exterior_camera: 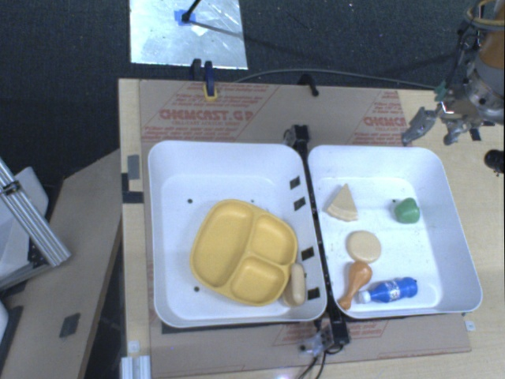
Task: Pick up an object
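Gripper (439, 128) open and empty above right bin's (454, 204) far corner, bin holds wedge (343, 204), green ball (407, 210), blue bottle (392, 290), yellow tray (243, 251) in left bin (170, 212)

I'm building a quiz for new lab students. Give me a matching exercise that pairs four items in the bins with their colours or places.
Things:
1. divided tray
2. bottle
3. round item
4. wedge

Descriptions:
A. green, near the right bin's far right corner
B. yellow, in the left bin
C. pale tan, in the right bin's far left part
D. blue, lying on its side at the right bin's near edge

Pairs: 1-B, 2-D, 3-A, 4-C
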Motion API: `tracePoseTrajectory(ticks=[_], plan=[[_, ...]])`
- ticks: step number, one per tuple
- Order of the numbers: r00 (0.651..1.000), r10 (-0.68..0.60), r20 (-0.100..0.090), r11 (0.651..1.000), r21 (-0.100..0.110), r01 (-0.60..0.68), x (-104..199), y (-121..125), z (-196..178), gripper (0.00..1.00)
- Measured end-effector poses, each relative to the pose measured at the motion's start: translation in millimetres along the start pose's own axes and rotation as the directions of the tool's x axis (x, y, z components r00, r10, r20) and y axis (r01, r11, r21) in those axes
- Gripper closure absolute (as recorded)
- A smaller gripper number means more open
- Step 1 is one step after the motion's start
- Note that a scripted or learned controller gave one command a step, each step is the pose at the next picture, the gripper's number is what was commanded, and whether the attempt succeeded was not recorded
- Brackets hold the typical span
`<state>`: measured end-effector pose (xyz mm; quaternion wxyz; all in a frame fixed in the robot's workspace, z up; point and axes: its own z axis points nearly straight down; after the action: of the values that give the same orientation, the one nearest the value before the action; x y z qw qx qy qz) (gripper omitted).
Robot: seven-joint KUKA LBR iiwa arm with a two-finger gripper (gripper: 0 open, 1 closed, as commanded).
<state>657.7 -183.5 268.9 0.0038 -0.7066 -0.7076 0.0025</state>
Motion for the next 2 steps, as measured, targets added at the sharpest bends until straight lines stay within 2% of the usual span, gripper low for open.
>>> tracePoseTrajectory(ticks=[1,2], plan=[[1.0,-0.002,0.003,1.0,-0.011,0.002,0.6,1.9,-7.5,0.0],[1.0,-0.005,0.002,1.0,-0.008,0.005,8.9,8.5,42.0,0.0]])
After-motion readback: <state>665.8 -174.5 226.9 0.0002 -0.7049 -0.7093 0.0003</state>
